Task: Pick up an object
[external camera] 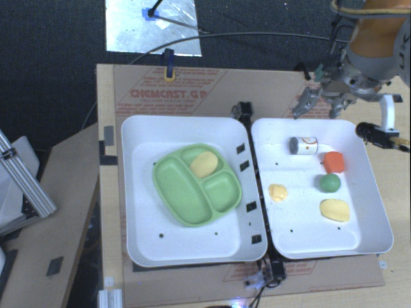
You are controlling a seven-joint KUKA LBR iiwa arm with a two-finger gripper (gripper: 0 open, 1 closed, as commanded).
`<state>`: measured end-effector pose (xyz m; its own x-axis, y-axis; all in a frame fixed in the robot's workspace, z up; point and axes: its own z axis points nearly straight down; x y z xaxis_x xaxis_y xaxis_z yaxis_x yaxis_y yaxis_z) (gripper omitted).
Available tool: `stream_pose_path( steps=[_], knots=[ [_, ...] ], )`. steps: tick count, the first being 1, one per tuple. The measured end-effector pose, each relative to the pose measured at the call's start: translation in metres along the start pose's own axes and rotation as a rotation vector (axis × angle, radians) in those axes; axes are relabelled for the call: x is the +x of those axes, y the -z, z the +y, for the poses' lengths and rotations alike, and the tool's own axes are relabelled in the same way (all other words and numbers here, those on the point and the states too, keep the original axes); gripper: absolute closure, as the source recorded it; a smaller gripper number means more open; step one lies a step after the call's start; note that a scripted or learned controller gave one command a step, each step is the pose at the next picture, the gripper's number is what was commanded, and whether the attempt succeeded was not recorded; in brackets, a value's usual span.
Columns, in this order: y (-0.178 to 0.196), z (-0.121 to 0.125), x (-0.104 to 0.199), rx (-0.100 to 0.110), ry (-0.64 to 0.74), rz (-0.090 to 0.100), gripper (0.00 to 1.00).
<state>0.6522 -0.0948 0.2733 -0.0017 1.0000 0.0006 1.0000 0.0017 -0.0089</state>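
Fingers of the grey two-finger gripper stand apart above the right white bin's far rim, nothing between them, so a descent toward the small white-and-grey can lying nearby risks rolling it away.

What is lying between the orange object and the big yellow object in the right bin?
In the camera view, the green ball lies between the orange object and the big yellow object.

open floor front-left in right bin, items crowding rear-right
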Motion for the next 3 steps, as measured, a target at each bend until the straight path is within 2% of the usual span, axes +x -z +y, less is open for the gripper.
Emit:
stream_pose_path(
  steps=[1, 3],
  knots=[
    [0.007, 0.002, 0.000, -0.011, 0.002, -0.001, 0.00],
    [-0.110, 0.008, 0.008, -0.007, 0.003, 0.000, 0.00]
  ],
)
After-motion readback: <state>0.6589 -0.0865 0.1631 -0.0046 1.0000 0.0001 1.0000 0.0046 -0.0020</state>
